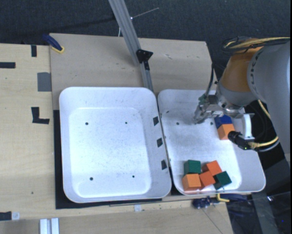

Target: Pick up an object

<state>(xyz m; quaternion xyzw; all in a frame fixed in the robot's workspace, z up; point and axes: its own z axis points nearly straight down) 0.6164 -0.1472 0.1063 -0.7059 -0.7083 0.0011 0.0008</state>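
The claw (200, 115) hangs low over the upper part of the right bin (185, 140), above bare floor, and from this slanted view I cannot tell whether it is released or clenched. Nothing is seen held in it.

The things to pick are small blocks. An orange block (225, 131) with a blue block (222, 121) touching it lies just beside the claw, partly hidden under the wrist. A cluster sits well apart at the near edge: a green block (192, 167), an orange cube (191, 181), and a darker green block (222, 179).

The main risk, I think, is closing on nothing. The clustered blocks also touch each other, so one could be pushed instead of gripped.

The blocks look hard, matte and sharp-edged. Both bins are smooth white plastic with rounded corners, lightly speckled; the left bin (107, 140) sits on a pale wooden surface (19, 130).
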